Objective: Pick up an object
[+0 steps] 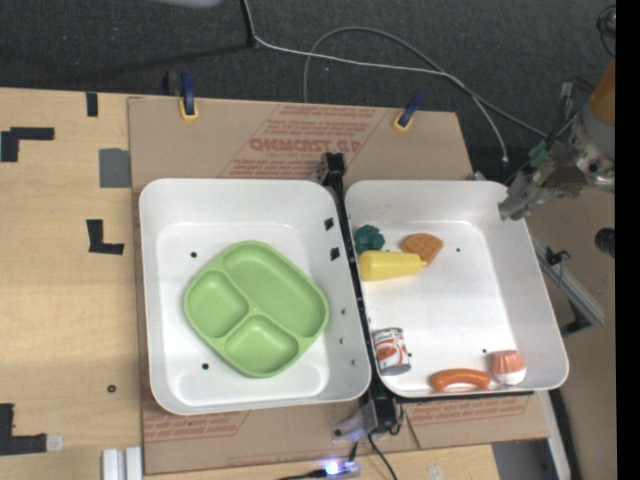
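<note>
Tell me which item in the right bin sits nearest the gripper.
The orange waffle-like piece; it lies closer to the gripper than the yellow block, can or the rest.

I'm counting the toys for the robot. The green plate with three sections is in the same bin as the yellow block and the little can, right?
Not quite. The camera view shows the green plate alone in the left bin. The yellow block and the little can lie in the right bin, next to it.
</note>
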`<state>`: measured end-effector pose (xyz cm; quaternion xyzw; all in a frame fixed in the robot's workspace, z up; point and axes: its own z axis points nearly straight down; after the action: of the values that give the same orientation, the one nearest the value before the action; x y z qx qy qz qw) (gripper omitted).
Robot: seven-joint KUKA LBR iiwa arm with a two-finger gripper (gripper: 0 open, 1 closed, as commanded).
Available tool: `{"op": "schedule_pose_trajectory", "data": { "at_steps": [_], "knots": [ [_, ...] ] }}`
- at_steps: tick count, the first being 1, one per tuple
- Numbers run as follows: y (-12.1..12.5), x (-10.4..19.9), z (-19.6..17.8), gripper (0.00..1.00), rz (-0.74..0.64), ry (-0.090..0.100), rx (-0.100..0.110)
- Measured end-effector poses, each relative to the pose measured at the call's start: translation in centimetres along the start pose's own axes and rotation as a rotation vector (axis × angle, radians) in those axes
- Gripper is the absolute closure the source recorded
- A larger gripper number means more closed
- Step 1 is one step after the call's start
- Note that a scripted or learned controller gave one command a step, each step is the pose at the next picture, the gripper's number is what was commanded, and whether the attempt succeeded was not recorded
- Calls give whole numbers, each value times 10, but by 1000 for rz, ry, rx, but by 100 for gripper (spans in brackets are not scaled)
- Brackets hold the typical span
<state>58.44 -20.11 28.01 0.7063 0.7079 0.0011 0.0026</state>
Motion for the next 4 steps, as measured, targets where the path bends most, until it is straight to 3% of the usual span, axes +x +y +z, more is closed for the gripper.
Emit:
{"op": "schedule_pose_trajectory", "data": {
  "at_steps": [3,4],
  "knots": [
    [-44,147,27,100,-3,3,9],
    [-48,196,37,100,-3,3,9]
  ]
}}
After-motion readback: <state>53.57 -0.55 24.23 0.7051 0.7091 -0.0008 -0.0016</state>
